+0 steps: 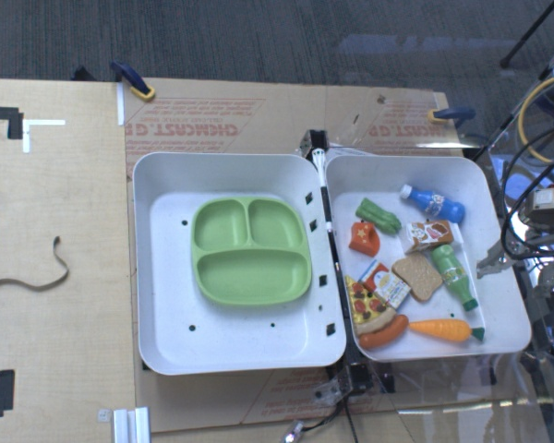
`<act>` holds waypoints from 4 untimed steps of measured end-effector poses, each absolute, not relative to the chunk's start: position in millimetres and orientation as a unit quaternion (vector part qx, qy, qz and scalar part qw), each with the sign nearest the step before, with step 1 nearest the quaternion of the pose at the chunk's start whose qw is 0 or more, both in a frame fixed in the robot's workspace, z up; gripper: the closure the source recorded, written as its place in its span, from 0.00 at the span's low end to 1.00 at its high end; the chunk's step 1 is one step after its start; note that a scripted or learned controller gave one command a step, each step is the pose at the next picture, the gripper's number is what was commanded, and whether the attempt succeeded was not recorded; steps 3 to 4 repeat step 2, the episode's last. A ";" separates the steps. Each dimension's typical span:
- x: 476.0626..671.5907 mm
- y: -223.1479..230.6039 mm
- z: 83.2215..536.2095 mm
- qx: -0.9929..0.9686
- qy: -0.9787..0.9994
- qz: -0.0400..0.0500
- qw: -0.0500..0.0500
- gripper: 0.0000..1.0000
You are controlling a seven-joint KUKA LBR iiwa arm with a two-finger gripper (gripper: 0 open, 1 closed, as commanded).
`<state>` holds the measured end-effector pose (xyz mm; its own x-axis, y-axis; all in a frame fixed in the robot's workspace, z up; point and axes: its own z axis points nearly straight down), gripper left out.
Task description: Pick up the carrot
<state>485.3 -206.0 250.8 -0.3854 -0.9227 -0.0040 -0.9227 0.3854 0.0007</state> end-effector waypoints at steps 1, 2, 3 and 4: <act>479.7 -220.9 298.3 -0.699 0.715 0.000 0.003 0.00; 479.9 -221.2 342.9 -0.847 0.531 -0.001 0.004 0.00; 479.9 -221.2 342.9 -0.847 0.531 -0.001 0.004 0.00; 479.9 -221.2 342.9 -0.847 0.531 -0.001 0.004 0.00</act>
